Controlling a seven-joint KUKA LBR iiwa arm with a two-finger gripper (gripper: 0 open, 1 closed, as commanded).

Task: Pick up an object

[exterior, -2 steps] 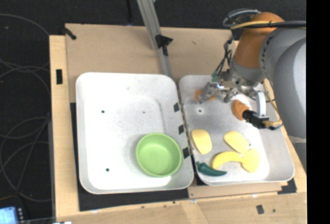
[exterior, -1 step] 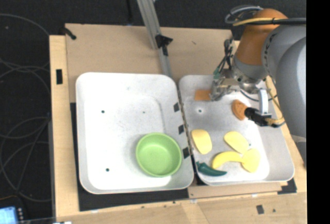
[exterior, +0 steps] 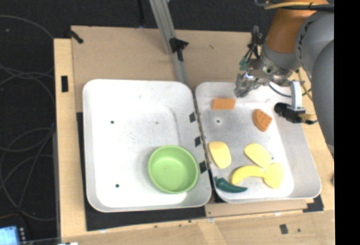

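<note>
Nearest you, the green bowl (exterior: 173,168) sits in the left bin (exterior: 112,103); the right bin (exterior: 292,142) holds yellow pieces (exterior: 260,155), a dark green pepper (exterior: 229,185) and an orange wedge (exterior: 262,120). Farther back, the orange block (exterior: 224,104) lies near the bin's far rim. You look to be in the approach step: nothing is lifted yet. The gripper (exterior: 244,85) hangs just beyond that block, the wrist pointing down over the rim. Whether it stands wide or narrow, you cannot tell. Next, line up over the block and descend.
</note>
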